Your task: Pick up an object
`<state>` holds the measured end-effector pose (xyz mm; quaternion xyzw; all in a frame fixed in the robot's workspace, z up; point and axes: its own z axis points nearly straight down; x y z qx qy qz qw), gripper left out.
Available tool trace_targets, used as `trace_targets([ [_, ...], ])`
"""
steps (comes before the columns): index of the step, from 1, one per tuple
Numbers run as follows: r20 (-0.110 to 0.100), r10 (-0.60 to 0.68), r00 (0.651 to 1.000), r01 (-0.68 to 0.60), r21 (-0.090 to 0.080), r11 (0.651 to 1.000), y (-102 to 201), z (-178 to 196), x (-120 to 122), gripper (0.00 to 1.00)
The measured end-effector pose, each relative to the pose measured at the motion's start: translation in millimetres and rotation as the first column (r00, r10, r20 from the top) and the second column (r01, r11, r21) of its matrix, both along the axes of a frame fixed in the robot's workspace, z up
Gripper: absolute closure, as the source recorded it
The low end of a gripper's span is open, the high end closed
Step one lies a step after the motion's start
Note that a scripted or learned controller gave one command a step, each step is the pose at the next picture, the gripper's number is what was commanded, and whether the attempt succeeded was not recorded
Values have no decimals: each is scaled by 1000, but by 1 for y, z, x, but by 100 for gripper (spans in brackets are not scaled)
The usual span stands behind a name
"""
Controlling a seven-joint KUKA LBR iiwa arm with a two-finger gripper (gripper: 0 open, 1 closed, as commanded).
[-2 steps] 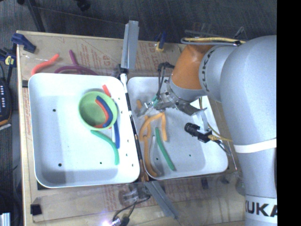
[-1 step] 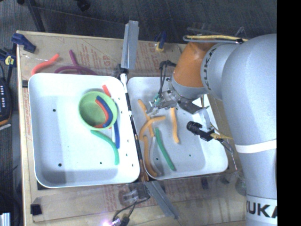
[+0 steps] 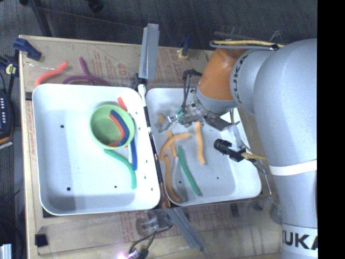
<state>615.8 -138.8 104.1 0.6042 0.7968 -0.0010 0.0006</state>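
The right bin (image 3: pixel 245 185) holds several soft strips: a bent orange one (image 3: pixel 175 140), a straight orange one (image 3: pixel 200 143), a long orange one (image 3: pixel 168 172) along the left wall, and a green one (image 3: pixel 188 172). My gripper (image 3: pixel 175 117) is low in the bin's upper left part, just above the bent orange strip and beside a small orange piece (image 3: pixel 161 124). I see nothing clearly held in it. The orange-banded wrist (image 3: pixel 218 80) hides the bin's upper right part.
The left bin (image 3: pixel 59 171) contains a green bowl (image 3: pixel 110 124) with red and blue strips (image 3: pixel 125 125) in it, plus a green strip (image 3: pixel 128 169) curling below. A red strip (image 3: pixel 51 73) and a purple strip (image 3: pixel 86 80) lie on the bench behind that bin. A metal bar (image 3: pixel 149 50) rises between the bins.
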Motion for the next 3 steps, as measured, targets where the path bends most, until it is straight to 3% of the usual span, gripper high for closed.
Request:
trace_targets([
  [1, 5, 14, 1000, -14, -2, 1000, 3, -9, -33, 0],
  [2, 4, 19, 1000, -19, -7, 1000, 1, 1, -33, 100],
  [3, 0, 62, 998, -62, 2, 998, -10, 95, -6, 100],
])
